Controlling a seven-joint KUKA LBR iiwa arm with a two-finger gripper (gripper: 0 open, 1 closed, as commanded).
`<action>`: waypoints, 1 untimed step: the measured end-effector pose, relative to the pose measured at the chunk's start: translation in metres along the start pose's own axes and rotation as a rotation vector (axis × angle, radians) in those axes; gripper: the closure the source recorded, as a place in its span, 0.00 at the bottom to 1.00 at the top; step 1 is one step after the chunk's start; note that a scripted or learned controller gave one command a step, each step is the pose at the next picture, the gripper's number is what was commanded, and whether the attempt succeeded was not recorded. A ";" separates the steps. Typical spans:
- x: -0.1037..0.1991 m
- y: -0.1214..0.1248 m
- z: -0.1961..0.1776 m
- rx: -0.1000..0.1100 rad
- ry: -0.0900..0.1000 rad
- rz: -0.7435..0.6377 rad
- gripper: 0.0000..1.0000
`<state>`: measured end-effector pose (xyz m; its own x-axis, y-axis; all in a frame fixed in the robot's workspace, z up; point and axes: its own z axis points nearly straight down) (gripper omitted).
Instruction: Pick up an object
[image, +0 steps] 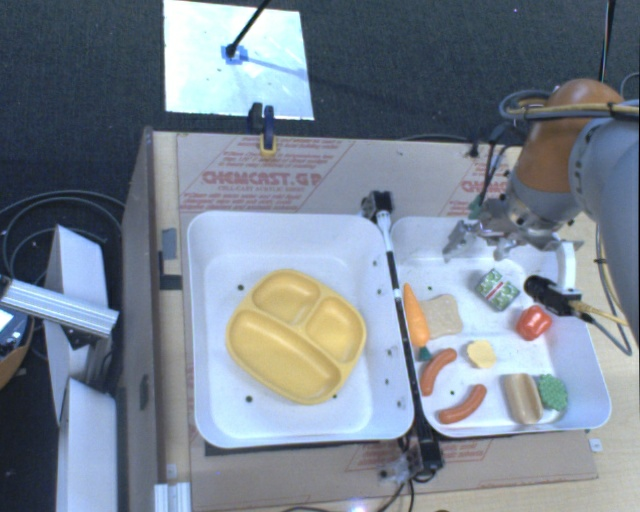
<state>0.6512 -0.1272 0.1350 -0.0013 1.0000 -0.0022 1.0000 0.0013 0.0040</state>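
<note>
Right bin (590, 395), contents: carrot (415, 314) along the left wall, bread slice (443, 314) beside it, two sausages (448, 386) nearer the front, green-white box (496, 288) toward the back, red pepper (533, 322) right of the box.

Pincer (482, 240): at the bin's back edge, fingers spread, holding nothing.

Recommended pick: the box, nearest and standing apart. Descend squarely, straddle it, close only once low.

Left bin (200, 400): yellow tray (294, 335).

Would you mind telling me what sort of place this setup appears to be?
Probably a robotics lab: a grey arm with an orange band works over two shallow white bins, with plastic toy food and loose cables nearby.
</note>
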 end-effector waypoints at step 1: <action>-0.039 -0.020 0.051 0.004 0.001 0.000 0.00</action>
<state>0.6310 -0.1662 0.0840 -0.0010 1.0000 -0.0011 1.0000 0.0010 0.0002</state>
